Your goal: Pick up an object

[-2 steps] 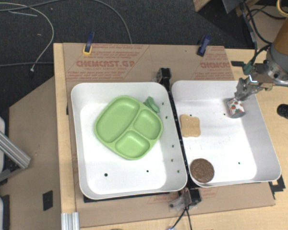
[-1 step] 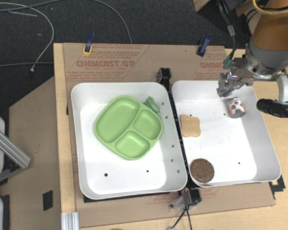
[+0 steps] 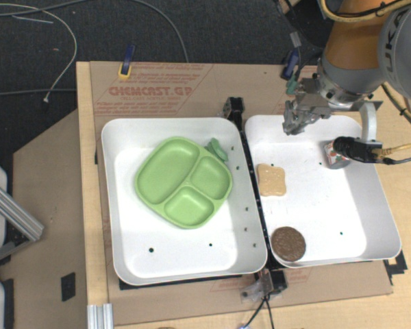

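In the right bin (image 3: 329, 211) lie a tan slice of toast (image 3: 271, 180) near the left wall, a round brown patty (image 3: 288, 243) at the front left corner, and a small red and white object (image 3: 334, 156) towards the right. My gripper (image 3: 296, 125) hangs over the bin's far left corner, pointing down, apart from all three. Nothing is visibly held in it. The toast lies a little in front of it and to its left.
The left bin (image 3: 123, 204) holds a green divided plate (image 3: 183, 181) with a small dark green piece (image 3: 217, 149) at its far right edge. The grey and orange arm (image 3: 356, 40) reaches in from the upper right. Cardboard (image 3: 151, 88) lies under both bins.
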Action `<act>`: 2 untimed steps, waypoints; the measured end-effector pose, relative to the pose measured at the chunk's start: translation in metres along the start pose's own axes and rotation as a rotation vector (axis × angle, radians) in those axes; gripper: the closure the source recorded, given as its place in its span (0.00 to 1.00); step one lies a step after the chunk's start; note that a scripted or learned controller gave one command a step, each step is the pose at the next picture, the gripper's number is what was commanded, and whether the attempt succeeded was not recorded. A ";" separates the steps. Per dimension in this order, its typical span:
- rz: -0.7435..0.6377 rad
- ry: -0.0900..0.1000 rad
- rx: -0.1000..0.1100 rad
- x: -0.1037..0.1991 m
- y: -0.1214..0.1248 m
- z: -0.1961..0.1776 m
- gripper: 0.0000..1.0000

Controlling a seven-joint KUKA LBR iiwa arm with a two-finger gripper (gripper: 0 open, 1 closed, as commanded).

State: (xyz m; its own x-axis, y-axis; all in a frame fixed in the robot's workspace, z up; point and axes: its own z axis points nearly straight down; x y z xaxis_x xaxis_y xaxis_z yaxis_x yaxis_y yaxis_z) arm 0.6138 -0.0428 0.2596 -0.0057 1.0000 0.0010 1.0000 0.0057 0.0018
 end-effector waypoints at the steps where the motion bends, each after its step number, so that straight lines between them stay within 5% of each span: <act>1: 0.000 0.002 0.006 0.048 0.003 0.017 1.00; 2: 0.000 0.001 -0.001 0.101 0.019 0.017 1.00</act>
